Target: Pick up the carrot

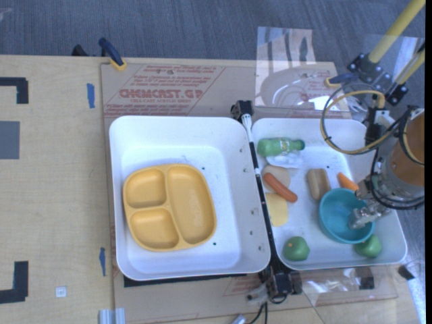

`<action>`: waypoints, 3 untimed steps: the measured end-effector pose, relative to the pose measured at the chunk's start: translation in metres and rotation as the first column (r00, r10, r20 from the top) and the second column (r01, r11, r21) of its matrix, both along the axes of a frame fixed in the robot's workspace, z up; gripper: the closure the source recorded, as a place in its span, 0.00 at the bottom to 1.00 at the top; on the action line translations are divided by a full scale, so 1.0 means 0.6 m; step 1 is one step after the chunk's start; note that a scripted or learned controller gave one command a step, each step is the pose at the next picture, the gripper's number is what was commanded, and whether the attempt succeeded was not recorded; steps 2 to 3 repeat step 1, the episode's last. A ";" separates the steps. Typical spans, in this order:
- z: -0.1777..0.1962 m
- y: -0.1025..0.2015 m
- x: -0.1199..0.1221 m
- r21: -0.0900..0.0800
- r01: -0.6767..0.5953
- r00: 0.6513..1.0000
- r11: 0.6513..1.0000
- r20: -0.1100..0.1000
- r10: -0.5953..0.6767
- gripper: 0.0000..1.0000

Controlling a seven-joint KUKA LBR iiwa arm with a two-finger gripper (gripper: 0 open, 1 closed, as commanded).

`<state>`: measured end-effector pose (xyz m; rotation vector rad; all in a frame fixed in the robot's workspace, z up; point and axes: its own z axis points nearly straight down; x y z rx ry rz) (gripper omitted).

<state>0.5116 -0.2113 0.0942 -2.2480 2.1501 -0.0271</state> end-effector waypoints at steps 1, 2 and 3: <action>0.000 0.017 -0.029 -0.009 -0.262 0.965 0.965 0.008 0.262 1.00; 0.000 0.017 -0.029 -0.009 -0.262 0.965 0.965 0.008 0.262 1.00; 0.000 0.017 -0.029 -0.009 -0.262 0.965 0.965 0.008 0.262 1.00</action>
